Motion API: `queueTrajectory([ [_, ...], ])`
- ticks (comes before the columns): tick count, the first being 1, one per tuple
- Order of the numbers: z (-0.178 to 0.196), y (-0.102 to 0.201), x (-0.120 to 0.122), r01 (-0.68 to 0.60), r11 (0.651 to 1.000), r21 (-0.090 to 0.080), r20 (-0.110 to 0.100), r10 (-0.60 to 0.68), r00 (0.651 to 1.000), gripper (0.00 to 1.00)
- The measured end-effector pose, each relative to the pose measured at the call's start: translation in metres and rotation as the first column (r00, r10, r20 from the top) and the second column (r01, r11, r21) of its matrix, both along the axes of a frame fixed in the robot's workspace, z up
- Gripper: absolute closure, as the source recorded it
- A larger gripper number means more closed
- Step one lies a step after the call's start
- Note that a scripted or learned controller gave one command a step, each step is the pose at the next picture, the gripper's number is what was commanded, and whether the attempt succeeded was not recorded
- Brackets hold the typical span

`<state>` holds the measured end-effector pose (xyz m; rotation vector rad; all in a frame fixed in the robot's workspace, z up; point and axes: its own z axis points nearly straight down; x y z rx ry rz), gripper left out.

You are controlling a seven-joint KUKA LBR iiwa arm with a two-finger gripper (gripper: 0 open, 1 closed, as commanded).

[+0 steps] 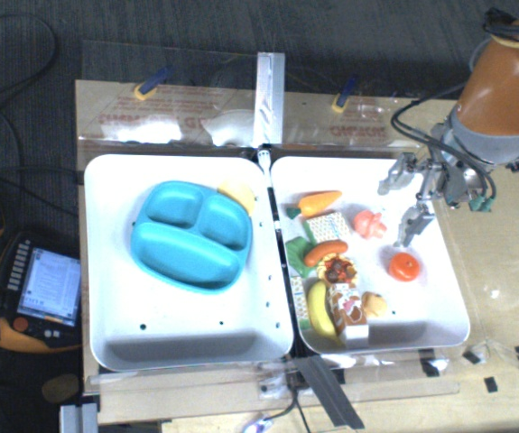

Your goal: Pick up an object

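I've got the gripper (407,198) spread open, holding nothing, above the right bin (440,278). Approach step, I'd say; next I drop onto the red tomato (404,266) and close.

This looks like a robotics lab or test cell. A plywood table (494,287) stands on dark carpet (24,106), with two white bins (106,332) fixed side by side and a clear sheet clamped behind them by clips (151,83). Loose black cables (6,52) trail over the floor, and what seems to be a handheld control pendant (33,291) with a lit screen lies at the left. The grey-and-orange industrial arm (498,97) reaches in from the right.
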<state>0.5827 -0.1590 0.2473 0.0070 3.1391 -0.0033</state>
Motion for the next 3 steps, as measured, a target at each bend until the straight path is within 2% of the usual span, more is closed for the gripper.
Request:
queueTrajectory([
  [1,-0.002,-0.015,0.027,0.095,0.995,0.001,0.001,-0.095,0.995,0.00],
  [2,-0.144,-0.013,0.050,0.285,0.958,0.001,0.000,-0.285,0.958,0.00],
  [3,-0.157,-0.039,-0.016,0.381,0.925,0.001,0.012,-0.381,0.925,0.00],
])
